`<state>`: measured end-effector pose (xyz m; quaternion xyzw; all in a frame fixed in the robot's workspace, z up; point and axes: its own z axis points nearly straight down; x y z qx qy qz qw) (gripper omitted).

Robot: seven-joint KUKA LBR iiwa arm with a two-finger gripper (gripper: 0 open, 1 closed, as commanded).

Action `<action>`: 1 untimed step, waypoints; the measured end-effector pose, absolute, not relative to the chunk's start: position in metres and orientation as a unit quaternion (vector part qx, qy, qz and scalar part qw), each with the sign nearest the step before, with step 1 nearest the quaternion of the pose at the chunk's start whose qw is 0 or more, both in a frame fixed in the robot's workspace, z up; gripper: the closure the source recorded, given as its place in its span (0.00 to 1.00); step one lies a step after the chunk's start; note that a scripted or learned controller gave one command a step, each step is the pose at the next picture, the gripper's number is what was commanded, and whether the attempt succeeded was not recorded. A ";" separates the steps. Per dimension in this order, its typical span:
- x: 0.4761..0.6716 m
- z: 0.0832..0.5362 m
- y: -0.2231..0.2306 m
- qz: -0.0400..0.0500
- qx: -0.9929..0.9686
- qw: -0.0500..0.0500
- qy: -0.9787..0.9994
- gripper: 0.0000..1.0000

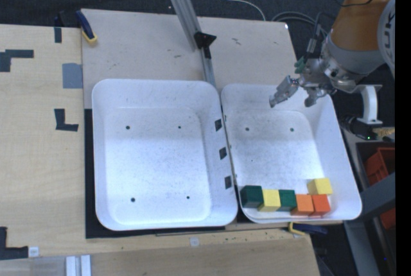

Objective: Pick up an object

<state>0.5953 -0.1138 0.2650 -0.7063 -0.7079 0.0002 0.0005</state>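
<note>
Several small blocks lie in a row along the near wall of the right bin (334,133): a dark green block (252,196), a yellow block (271,199), another green block (286,198), an orange block (304,204) and a red-orange block (320,204). A second yellow block (320,186) sits just behind the red-orange one. My gripper (297,95) hangs over the far right corner of that bin, well away from the blocks. Its fingers (280,95) are spread apart with nothing between them.
The left bin (103,140) sits beside the right one. A slanted metal post (183,2) rises behind the bins. Cables trail across the bench at the back right, and a blue and yellow clamp (85,27) lies at the far left.
</note>
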 end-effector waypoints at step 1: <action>0.555 0.193 -0.095 0.003 -0.707 0.005 -0.707 0.00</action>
